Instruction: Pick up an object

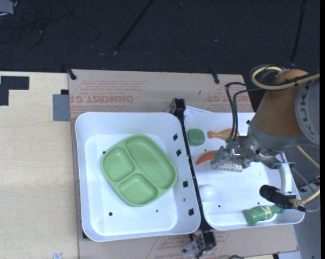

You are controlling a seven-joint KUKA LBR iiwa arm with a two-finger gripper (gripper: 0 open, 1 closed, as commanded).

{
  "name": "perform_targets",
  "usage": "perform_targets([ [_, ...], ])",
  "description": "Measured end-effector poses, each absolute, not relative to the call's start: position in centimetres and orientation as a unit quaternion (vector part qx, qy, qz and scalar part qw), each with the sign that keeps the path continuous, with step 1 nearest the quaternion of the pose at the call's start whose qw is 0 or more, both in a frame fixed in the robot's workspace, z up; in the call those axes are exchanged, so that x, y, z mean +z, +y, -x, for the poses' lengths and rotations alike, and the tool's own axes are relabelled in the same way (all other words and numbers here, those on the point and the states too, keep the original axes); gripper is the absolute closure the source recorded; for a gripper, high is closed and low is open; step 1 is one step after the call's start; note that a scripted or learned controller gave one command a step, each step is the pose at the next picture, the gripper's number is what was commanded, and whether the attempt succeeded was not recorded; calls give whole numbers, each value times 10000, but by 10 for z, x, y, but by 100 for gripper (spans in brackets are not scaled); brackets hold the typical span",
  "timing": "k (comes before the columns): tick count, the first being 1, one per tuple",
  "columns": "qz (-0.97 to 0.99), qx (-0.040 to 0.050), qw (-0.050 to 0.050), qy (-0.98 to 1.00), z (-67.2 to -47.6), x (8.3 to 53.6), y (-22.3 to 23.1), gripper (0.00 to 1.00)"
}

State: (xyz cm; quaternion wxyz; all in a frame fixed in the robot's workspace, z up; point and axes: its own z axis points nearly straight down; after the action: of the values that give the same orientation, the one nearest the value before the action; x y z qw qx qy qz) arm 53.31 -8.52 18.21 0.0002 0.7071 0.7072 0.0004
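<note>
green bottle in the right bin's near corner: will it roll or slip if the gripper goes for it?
The green bottle lies on its side, so a nudge would probably roll it. It sits near the right bin front wall, which may stop it. Its smooth, rounded body could slip from a two-finger pinch. It looks like light plastic.

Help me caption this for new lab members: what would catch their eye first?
The green divided plate stands out, lying tilted alone in the left bin. Next comes the arm with its orange band, reaching in from the right, its gripper low over the right bin near an orange piece and a green round piece. A green bottle lies at that bin's front right corner.
</note>
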Motion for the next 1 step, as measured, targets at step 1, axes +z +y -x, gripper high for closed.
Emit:
perform_targets([
  [1,-7069,4,4,7073,-534,232,-86,100],
])
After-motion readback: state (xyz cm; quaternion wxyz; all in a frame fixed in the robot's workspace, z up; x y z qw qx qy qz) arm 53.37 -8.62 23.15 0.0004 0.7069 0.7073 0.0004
